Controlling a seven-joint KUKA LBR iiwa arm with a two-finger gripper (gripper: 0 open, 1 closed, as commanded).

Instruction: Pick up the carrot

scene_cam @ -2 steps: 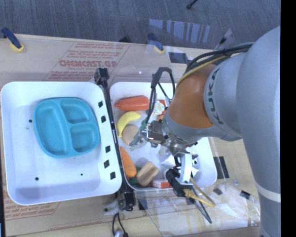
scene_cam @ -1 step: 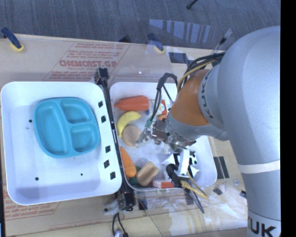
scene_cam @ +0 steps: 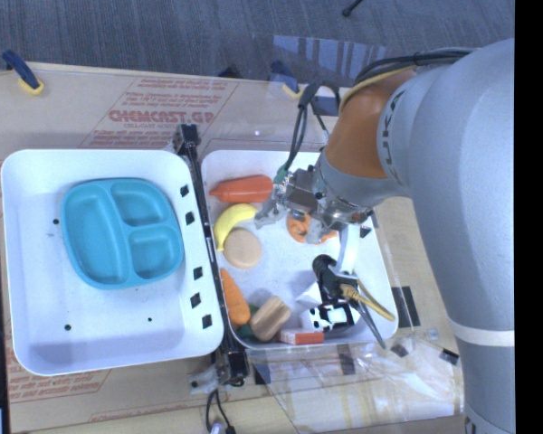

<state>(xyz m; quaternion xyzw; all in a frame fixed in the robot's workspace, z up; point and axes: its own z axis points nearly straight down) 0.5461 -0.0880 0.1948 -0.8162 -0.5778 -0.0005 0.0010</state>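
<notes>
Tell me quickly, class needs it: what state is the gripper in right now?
Gripper: cannot be told; it sits over the right bin, apart from the carrot.

The carrot (scene_cam: 235, 298) is orange and tapered. It lies flat against the right bin's (scene_cam: 380, 253) left wall, near the front.

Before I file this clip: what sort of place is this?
Probably a robotics lab bench: a grey arm over two white bins, toy food such as a carrot, and carpet beyond.

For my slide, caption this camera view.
Arm hangs over the right bin; carrot lies by its left wall.
</notes>
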